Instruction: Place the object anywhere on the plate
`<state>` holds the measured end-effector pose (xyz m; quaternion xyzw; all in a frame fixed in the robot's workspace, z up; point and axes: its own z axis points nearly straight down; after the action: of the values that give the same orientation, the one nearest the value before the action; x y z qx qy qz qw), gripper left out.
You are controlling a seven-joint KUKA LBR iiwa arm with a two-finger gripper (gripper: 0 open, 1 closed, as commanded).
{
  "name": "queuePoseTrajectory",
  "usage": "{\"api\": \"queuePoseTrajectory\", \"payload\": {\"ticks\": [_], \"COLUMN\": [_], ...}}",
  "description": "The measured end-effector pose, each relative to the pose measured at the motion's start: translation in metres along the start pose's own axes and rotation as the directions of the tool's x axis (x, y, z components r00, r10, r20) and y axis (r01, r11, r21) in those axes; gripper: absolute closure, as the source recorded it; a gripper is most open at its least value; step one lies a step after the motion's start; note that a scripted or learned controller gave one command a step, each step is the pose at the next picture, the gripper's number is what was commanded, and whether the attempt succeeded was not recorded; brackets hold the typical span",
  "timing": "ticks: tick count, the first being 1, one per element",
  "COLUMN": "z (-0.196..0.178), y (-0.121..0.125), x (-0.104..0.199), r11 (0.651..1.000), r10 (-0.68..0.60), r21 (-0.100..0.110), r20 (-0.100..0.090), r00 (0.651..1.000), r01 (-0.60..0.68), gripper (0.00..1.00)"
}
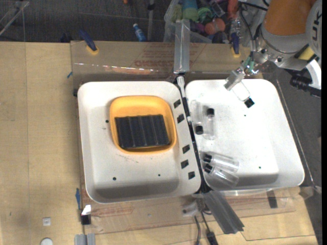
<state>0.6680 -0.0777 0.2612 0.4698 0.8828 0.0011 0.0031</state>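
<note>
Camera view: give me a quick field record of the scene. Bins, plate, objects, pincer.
left bin: holds the plate
plate: yellow-orange, square with rounded corners, dark ribbed slab on it
right bin: holds two clear bottles
small bottle: near divider, dark cap
large bottle: lying at front-left corner
pincer: above right bin's rear, nothing seen between fingers
task state: no bottle on plate
</note>
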Motion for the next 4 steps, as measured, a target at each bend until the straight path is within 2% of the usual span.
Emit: {"api": "queuePoseTrajectory", "payload": {"ticks": [1, 2, 3, 4], "z": [0.068, 0.068, 0.064, -0.004], "y": [-0.012, -0.012, -0.003, -0.058], "x": [-0.015, -0.016, 0.002, -0.022], "r11": [0.995, 0.995, 0.950, 0.884], "r10": [-0.101, -0.101, -0.312, -0.468], "r21": [0.003, 0.002, 0.001, -0.001], "r20": [-0.005, -0.004, -0.005, 0.001], "r00": [0.995, 0.995, 0.950, 0.884], "r01": [0.101, 0.101, 0.312, 0.468], "gripper": [1.00, 0.00, 0.00, 0.00]}}
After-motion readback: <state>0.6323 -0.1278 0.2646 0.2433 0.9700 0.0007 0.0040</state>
